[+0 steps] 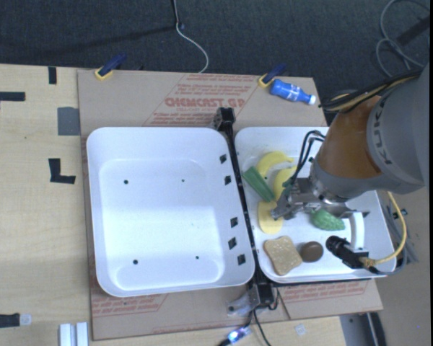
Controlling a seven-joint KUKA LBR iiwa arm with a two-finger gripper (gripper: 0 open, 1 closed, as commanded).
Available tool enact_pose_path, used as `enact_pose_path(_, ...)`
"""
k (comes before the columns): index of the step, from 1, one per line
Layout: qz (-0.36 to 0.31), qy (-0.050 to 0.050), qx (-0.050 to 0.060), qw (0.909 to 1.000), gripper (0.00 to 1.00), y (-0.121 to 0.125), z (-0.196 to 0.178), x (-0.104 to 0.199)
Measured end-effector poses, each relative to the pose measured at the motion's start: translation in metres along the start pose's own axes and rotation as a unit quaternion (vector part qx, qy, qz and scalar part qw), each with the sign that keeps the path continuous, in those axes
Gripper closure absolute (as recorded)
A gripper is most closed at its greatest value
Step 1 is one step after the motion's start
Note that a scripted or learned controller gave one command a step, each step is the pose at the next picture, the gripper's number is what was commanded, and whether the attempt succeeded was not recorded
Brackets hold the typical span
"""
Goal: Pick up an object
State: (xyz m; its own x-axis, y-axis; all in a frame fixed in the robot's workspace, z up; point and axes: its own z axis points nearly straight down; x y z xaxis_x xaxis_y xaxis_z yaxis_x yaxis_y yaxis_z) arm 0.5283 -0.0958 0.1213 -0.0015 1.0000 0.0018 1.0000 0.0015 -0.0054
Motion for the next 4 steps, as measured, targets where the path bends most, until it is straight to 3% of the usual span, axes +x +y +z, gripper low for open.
enact_pose_path(1,0.001,-0.002,-0.003,1.0,1.0,0.031,-0.007,-0.049)
enact_pose_path(2,0.001,-0.001,-0.002,1.0,1.0,-0.047,0.038,-0.003)
enact_pose_path(3,0.0,0.001,0.001,1.0,1.0,-0.046,0.027,-0.003)
enact_pose_path(4,-0.004,-0.001,-0.009,0.9999,1.0,0.049,-0.069,0.049)
